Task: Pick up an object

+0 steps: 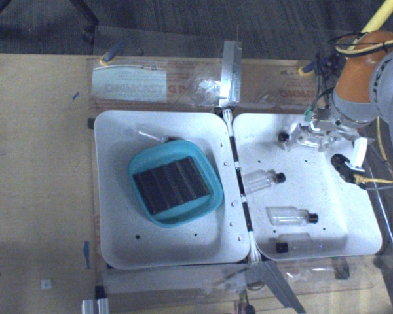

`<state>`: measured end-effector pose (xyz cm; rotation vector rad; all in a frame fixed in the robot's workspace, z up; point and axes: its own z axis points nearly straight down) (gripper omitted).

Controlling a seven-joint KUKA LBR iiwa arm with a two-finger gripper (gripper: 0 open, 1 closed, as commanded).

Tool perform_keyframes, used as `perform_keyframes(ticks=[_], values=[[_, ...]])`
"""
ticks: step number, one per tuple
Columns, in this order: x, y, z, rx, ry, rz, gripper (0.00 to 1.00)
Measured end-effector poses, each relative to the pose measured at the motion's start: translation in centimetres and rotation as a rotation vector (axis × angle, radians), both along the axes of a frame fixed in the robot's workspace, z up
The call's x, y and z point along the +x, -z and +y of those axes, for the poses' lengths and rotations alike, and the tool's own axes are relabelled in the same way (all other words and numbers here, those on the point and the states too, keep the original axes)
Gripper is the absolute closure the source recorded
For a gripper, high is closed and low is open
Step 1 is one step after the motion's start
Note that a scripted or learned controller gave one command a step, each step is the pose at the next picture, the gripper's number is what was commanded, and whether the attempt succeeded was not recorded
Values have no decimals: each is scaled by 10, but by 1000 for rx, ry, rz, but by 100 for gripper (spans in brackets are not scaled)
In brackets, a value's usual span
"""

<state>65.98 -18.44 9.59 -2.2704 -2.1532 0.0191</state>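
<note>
Two small clear bottles with black caps are seen lying on their sides in the right bin (327, 227). One bottle (262, 179) lies near the wall between the bins, and the other bottle (291, 216) lies lower down, closer to the front. A tiny black thing (281, 246) sits near the front rim. The jaws (314, 136) are found over the back of the right bin, well apart from both bottles; whether they are spread cannot be told. A blue tub (175, 183) with a dark ribbed inside is placed in the left bin (118, 227). Both bins rest on the brown counter (33, 175).
</note>
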Motion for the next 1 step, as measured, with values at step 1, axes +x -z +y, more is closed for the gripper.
perform_keyframes(ticks=[1], values=[[8, -97, 27, -3, 4, -20, 100]])
